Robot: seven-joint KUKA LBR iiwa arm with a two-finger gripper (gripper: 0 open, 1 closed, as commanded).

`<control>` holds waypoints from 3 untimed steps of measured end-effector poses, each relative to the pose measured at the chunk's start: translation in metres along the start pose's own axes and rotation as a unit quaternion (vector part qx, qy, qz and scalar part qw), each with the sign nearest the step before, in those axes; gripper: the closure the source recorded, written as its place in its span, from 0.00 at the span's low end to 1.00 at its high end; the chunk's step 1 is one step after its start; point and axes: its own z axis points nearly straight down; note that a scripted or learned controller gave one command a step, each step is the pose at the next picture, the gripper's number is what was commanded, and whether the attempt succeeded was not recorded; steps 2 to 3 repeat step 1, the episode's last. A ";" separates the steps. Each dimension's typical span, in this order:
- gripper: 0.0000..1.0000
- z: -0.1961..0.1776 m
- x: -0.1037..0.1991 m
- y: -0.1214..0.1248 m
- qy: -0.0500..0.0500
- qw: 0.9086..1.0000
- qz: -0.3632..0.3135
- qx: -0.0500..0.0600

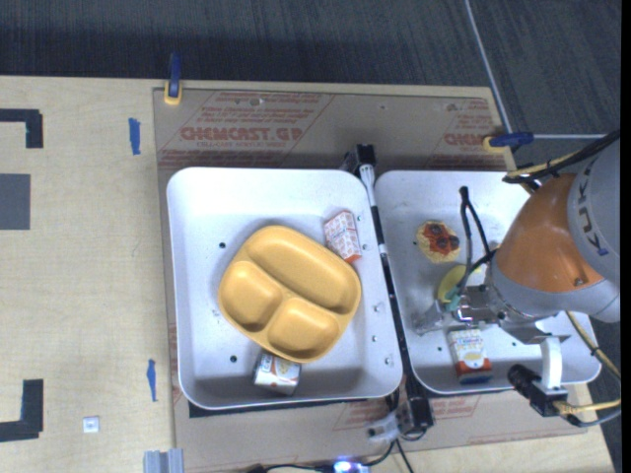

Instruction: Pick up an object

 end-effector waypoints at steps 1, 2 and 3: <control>1.00 -0.011 -0.001 0.002 -0.001 1.000 0.000 -0.003; 1.00 -0.011 -0.001 0.002 -0.001 1.000 0.000 -0.003; 1.00 -0.011 -0.001 0.002 -0.001 1.000 0.000 -0.003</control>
